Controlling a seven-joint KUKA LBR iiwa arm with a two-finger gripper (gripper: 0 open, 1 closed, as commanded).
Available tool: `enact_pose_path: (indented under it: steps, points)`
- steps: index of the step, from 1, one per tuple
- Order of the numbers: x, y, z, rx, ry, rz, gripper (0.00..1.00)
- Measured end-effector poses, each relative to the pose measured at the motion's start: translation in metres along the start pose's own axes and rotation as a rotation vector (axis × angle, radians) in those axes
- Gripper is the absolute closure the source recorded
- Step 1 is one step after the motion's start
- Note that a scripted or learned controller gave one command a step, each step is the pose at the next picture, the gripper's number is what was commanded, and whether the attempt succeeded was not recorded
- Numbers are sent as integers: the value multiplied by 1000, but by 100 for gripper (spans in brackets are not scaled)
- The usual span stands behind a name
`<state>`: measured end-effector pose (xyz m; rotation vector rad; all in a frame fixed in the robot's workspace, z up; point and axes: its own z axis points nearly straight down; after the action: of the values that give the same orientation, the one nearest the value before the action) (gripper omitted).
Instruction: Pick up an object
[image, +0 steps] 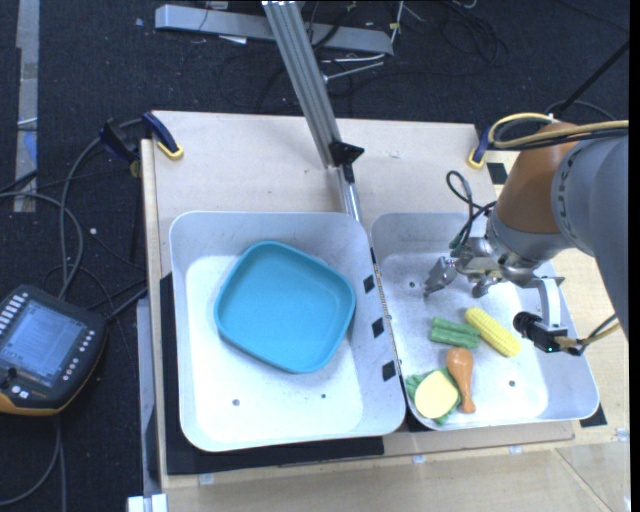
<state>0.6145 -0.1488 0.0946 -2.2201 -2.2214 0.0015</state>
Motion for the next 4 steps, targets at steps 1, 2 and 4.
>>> enact_pose_path:
  steps: [1,2,4]
  points:
    - [0,0,-11,-2,0,0,100]
    - [-7,3,-72,-6,-1,1,100]
    - [-7,-5,-177,-7,-1,0,100]
